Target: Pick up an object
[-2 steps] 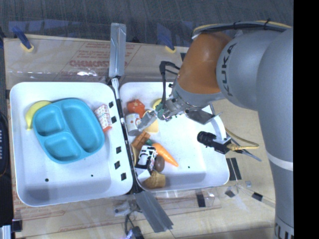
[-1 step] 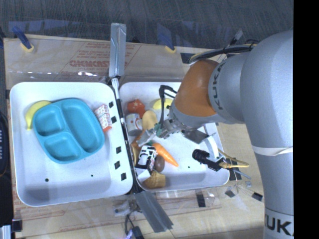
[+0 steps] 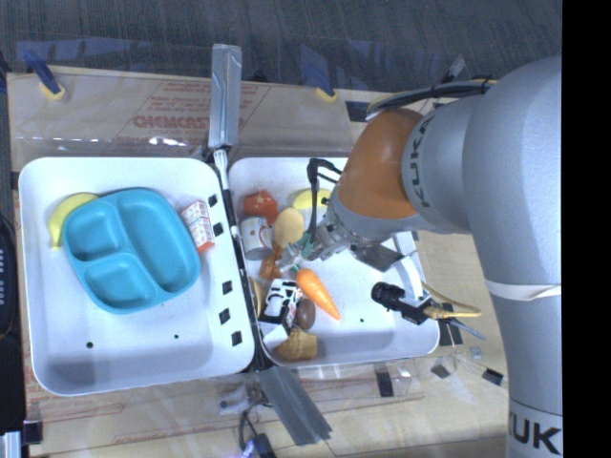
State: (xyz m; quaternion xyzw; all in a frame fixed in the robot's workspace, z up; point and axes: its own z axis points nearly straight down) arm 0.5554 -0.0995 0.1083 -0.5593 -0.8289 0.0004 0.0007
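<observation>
We see the end effector low in the right bin, close to the carrot and beside a pale egg-shaped thing — whether it is open or grips anything, we cannot tell.

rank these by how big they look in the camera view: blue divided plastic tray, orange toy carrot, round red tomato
1. blue divided plastic tray, clearly largest
2. orange toy carrot and round red tomato look about alike: the carrot longer, the tomato rounder, so unranked

A blue divided plate (yellow thing touching it) lies in the left bin.
</observation>
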